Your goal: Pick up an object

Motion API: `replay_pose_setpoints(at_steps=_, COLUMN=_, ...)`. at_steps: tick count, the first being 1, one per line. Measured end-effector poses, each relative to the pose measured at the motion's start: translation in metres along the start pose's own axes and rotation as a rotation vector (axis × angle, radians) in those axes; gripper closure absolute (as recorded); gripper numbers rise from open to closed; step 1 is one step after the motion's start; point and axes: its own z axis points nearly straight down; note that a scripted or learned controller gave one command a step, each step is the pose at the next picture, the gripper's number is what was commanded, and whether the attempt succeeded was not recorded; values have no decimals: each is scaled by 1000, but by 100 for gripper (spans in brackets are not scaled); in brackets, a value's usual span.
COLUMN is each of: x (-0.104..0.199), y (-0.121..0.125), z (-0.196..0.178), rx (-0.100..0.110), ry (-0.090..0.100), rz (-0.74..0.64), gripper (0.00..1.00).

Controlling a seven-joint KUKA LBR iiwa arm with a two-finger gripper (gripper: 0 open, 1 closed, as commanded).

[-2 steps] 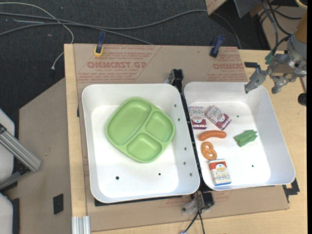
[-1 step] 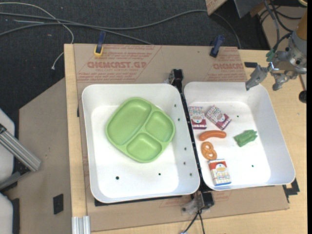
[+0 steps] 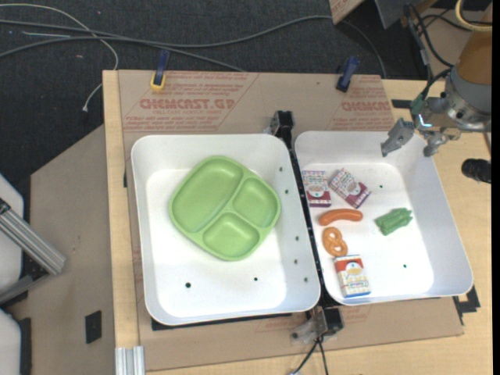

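Observation:
The right bin (image 3: 437, 209) holds several small items: two small pink-and-white packets (image 3: 316, 187) (image 3: 348, 187), an orange sausage (image 3: 341, 217), a pretzel (image 3: 334, 242), a green leafy piece (image 3: 393, 220) and a red-and-white carton (image 3: 353, 276). My gripper (image 3: 414, 141) hangs over the bin's back right corner, above and apart from all of them. Its two fingers are spread wide, with nothing between them.
The left bin (image 3: 156, 272) carries a green divided plate (image 3: 225, 206). Blue clamps (image 3: 160, 77) (image 3: 348, 74) sit at the back edge of the cardboard-covered bench. Cables lie on the dark floor behind.

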Motion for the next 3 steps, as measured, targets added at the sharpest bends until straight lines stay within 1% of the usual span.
replay_pose_setpoints(at_steps=1, x=10, y=2, z=51, rx=1, ry=0, rz=-1, gripper=0)
replay_pose_setpoints(at_steps=2, x=8, y=4, z=93, rx=-1, ry=-1, rz=0, gripper=0)
replay_pose_setpoints(at_steps=3, x=8, y=6, z=79, rx=-6, ry=-2, rz=0, gripper=100)
